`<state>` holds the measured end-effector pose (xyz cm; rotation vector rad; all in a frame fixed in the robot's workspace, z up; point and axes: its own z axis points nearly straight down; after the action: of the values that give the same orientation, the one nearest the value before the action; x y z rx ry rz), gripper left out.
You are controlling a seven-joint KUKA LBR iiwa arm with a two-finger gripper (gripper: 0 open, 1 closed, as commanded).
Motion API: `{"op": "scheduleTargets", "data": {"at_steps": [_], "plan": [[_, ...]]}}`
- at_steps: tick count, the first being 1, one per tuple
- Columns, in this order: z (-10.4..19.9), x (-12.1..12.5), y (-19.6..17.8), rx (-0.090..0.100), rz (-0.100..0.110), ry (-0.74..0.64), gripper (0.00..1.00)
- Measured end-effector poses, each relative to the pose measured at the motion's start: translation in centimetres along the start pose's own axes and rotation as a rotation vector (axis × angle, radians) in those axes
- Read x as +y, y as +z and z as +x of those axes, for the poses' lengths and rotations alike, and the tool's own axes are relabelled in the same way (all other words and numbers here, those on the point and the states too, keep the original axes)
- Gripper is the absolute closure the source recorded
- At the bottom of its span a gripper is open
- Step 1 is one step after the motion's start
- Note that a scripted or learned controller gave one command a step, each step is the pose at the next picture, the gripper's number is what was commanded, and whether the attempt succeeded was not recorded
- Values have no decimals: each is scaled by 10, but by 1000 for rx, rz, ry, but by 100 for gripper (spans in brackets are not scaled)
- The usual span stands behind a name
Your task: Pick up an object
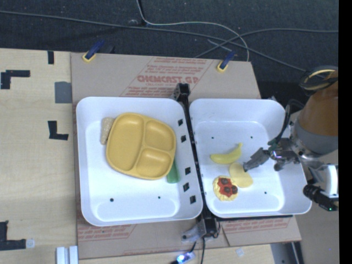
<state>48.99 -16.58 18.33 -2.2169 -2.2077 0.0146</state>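
Reaching stage: gripper (254, 163) hangs low in right bin (258, 108), just right of a pale slice (241, 176) and banana (226, 155). Finger spacing: cannot tell. Next move needs centring over one item, then closing.

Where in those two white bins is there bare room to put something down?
Left bin: a bare strip along the near edge, below the yellow tray. Right bin: bare far half, above the banana. Crowded: near the gripper, where banana, pale piece and pizza toy cluster.
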Motion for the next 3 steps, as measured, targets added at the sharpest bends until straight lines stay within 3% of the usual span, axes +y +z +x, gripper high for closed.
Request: {"op": "scheduleTargets", "data": {"at_steps": [1,3], "plan": [[1,3,-7,-3,-13,-5,0],[-4,10,95,-2,-12,-5,0]]}}
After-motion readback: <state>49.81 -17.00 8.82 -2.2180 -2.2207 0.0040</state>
